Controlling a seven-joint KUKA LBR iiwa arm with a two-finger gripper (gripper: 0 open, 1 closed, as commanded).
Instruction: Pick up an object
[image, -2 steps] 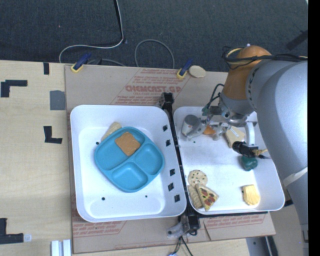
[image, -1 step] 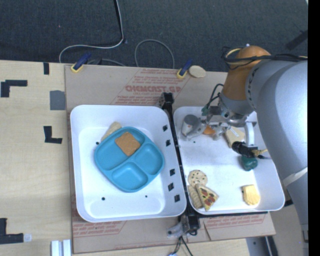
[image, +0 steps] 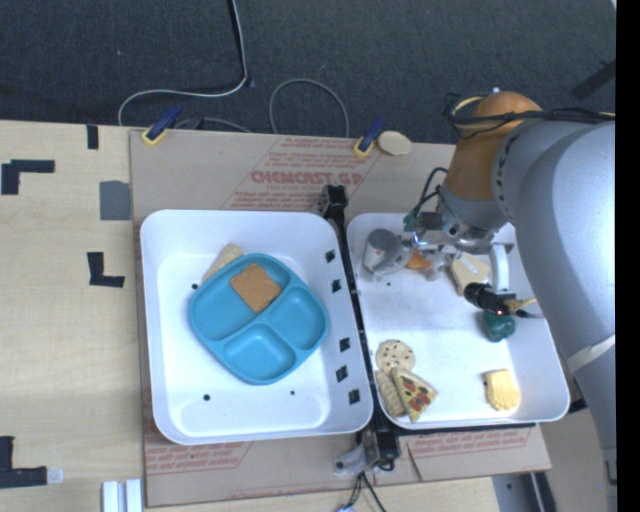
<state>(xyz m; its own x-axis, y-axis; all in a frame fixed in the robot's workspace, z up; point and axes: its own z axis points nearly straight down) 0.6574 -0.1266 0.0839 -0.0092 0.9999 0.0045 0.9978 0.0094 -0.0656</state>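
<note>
My gripper (image: 415, 250) sits low in the right bin's (image: 455, 400) far end over an orange item (image: 415, 262) — jaw opening: cannot tell — so centre squarely before closing, then lift slowly.

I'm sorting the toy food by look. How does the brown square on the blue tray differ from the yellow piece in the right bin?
The brown square is tan-brown and flat; the yellow piece is pale yellow and looks chunkier. The brown square lies in a compartment of the blue tray in the left bin; the yellow piece lies straight on the floor of the right bin, near its front right corner. Both are small, roughly square and lie apart from the hand.
</note>
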